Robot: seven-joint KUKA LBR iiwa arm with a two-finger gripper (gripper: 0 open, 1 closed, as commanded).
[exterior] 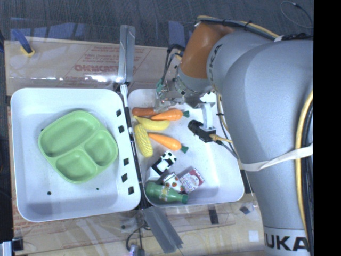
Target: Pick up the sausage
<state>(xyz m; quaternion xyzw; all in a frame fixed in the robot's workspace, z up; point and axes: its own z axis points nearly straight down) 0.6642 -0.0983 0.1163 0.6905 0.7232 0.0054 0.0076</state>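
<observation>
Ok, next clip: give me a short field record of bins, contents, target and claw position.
left bin: holds a green divided plate
right bin: sausage, two carrots, banana, corn, green bottle, red packet, black-and-white toy
target: sausage, at far left corner of right bin, lying flat
claw: low over far end of right bin, beside sausage and upper carrot
grasp: nothing seen held

Arm is reaching in from the right; gripper [166, 97] is sitting low over the far end of the right bin [230, 181], directly above the sausage [143, 111]. Carrot [170, 115] is lying just beside the sausage, banana [153, 124] below, then corn [142, 140] and a second carrot [166, 141]. Green divided plate [78, 145] is resting in the left bin [24, 159].
</observation>
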